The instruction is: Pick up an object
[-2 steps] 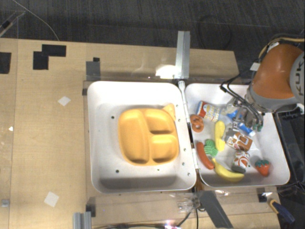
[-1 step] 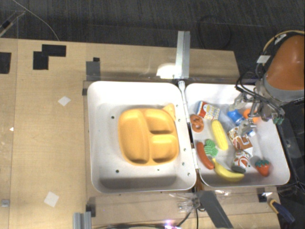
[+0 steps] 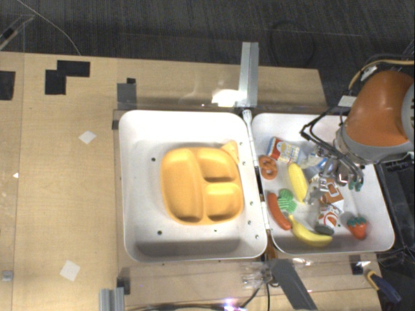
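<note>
The right bin holds several toy foods. A white carton lies at its back left, with an orange pretzel beside it. A yellow corn cob sits in the middle, above a green piece and a red hot dog. A banana lies along the front, and a strawberry is at the front right. My gripper hangs low over the bin's middle, just right of the corn and above two small brown-and-white cartons. Nothing visibly hangs from it.
The left bin holds a yellow divided tray. A metal post stands behind the wall between the bins. The arm's orange band overhangs the right bin's back right corner. Wooden bench lies to the left.
</note>
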Robot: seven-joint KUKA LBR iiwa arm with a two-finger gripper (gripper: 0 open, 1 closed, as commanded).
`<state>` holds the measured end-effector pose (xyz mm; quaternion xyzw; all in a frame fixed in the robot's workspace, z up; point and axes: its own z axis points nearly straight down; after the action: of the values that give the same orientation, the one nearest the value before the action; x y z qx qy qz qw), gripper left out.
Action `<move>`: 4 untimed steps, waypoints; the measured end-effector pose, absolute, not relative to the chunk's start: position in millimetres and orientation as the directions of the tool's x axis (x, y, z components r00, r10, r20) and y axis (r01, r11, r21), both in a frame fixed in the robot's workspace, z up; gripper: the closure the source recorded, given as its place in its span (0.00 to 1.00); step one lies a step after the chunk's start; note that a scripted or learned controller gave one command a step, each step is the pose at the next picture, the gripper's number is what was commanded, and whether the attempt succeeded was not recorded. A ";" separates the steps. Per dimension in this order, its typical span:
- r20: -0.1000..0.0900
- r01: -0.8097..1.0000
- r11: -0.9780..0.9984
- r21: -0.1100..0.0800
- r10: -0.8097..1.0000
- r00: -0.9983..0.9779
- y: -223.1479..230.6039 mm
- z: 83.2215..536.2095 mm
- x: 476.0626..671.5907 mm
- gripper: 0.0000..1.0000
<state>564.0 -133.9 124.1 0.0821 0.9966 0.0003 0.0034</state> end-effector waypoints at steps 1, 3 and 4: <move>-0.031 0.515 0.857 0.011 0.515 -0.857 -106.1 98.4 595.8 0.00; -0.004 0.939 0.344 0.008 0.939 -0.344 -100.4 87.7 636.0 0.00; -0.007 0.936 0.353 0.010 0.936 -0.353 -99.2 100.2 637.5 1.00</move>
<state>637.5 -99.2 100.2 0.5688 0.8225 0.0020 0.0057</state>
